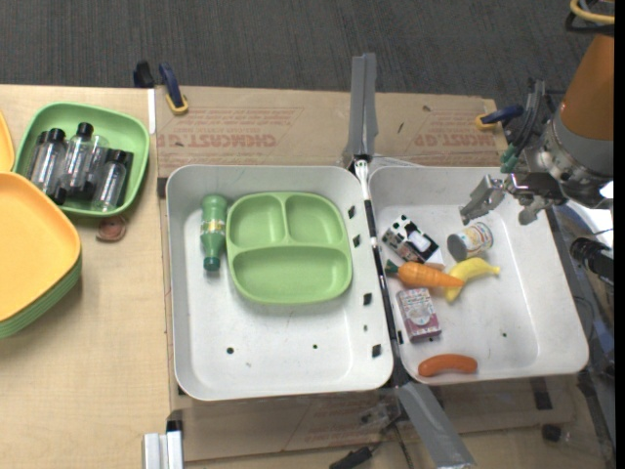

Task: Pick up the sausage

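Note:
The sausage [448, 364], a short reddish-orange link, lies near the front edge of the right bin [532, 311]. My gripper [508, 199] hovers over the back right part of that bin, well away from the sausage. Its two fingers are spread apart with nothing between them. The orange-banded arm reaches in from the upper right.
In the right bin lie a carrot [430, 277], a banana [472, 273], a small can [473, 238], a pink box [419, 314] and a black-and-white item [408, 239]. The left bin [195, 350] holds a green divided plate [289, 245] and a green bottle [213, 231].

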